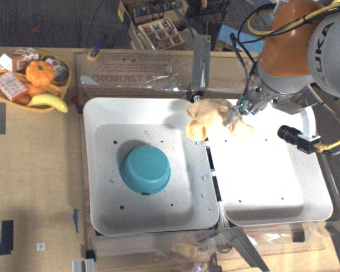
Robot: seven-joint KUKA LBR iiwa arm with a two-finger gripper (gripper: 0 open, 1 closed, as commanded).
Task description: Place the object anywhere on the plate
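Round teal plastic plate (146, 169) upside down in the left white bin (102, 118), floppy yellow cloth (207, 118) draped over the far edge between both bins, jaws (238, 114) touching its right end, cannot tell if they pinch

There are two shallow white bins, the left bin (96, 208) and the right bin (272, 203). One teal plate (146, 169), turned upside down, lies in the left one. One crumpled tan cloth (207, 118) drapes across the bins' shared edge. One basket (0, 92) holds one orange pumpkin (39, 73) and one banana (48, 101).
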